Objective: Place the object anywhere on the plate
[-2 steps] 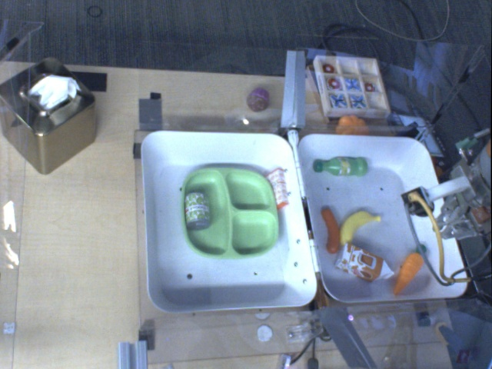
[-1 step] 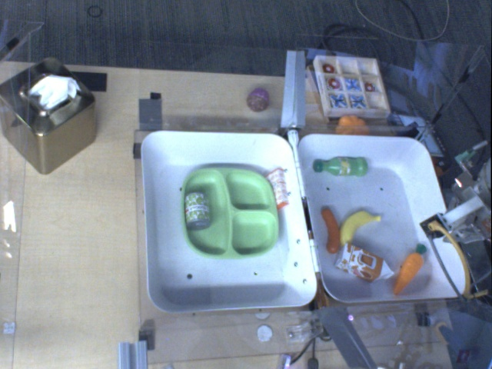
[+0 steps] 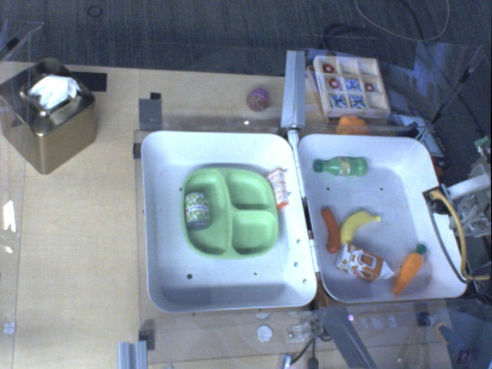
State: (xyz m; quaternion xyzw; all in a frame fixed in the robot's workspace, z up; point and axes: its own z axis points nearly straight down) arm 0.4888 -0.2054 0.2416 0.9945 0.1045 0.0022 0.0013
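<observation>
Within the left white bin [image 3: 165, 283] lies a green plastic plate [image 3: 254, 233], a rounded rectangle moulded into compartments: one long one on its left side and smaller ones on its right. A small can [image 3: 197, 210] lies in the long left compartment, so it is on the plate; its label is green and grey, and the print is too small to read. A red and white packet [image 3: 278, 187], flat and crinkled, rests against the plate's upper right edge, between the plate and the bin wall. The right white bin [image 3: 400, 187] holds five things, all apart from the can: a green bottle [image 3: 340, 165] with a yellow label lying on its side near the far wall; a reddish sausage [image 3: 331, 229] just beside a yellow banana [image 3: 359, 224]; a brown and white carton [image 3: 359, 263] lying flat below them; and an orange carrot [image 3: 409, 271] with a green top near the right corner. Both bins are smooth, shallow and round-cornered, touching along a shared middle rim. Dark cabled hardware [image 3: 461, 221] crowds the right bin's outer rim. On the pale wooden bench [image 3: 77, 244] a brass-coloured box [image 3: 50, 129] holds crumpled white material, a purple ball [image 3: 258, 98] sits behind the left bin, and a noughts-and-crosses board [image 3: 347, 87] lies behind the right one.
</observation>
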